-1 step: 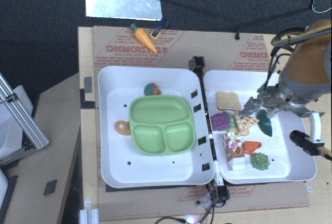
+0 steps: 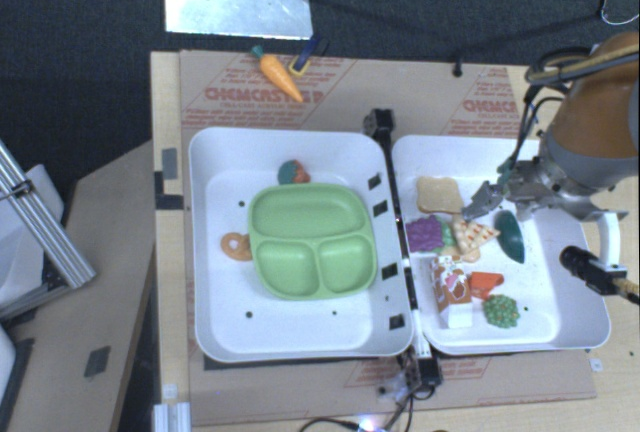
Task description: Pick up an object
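Gripper (image 2: 487,200): right of centre, low over the right bin (image 2: 575,320); grip state unclear, cannot tell.
Risk: crowded toys; closing may nudge the pizza slice (image 2: 473,236) or bread (image 2: 439,193) aside, catching nothing.

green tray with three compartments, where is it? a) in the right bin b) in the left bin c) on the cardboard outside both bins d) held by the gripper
b: the green tray lies flat inside the left bin, with a pretzel-shaped piece beside it, while the right bin holds the small toy foods.
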`<state>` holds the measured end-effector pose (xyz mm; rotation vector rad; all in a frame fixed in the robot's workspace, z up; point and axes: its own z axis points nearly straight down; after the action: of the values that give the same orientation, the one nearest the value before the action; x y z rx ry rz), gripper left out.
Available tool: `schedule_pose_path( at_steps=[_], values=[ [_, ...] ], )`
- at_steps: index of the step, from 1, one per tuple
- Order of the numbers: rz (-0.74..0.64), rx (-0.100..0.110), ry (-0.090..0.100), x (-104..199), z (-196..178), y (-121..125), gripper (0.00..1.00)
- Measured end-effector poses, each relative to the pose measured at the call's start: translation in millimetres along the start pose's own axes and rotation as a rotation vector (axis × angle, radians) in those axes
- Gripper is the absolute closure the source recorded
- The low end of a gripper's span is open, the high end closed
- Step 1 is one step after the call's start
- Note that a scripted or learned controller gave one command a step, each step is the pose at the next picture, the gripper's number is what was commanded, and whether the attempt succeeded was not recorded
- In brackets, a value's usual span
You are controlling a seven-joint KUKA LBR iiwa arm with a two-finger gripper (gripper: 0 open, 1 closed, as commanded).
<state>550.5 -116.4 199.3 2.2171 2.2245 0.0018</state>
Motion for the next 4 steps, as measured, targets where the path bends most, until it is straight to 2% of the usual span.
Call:
schedule_pose_path(
  at_steps=[1,2,3,4],
  values=[
    [0.002,0.003,0.0,-3,44,5,0.0],
    [0.003,0.005,0.001,-11,92,-1,0.0],
    [0.002,-0.001,0.002,-10,112,1,0.0],
    [0.002,-0.008,-0.001,-11,101,3,1.0]
  ],
)
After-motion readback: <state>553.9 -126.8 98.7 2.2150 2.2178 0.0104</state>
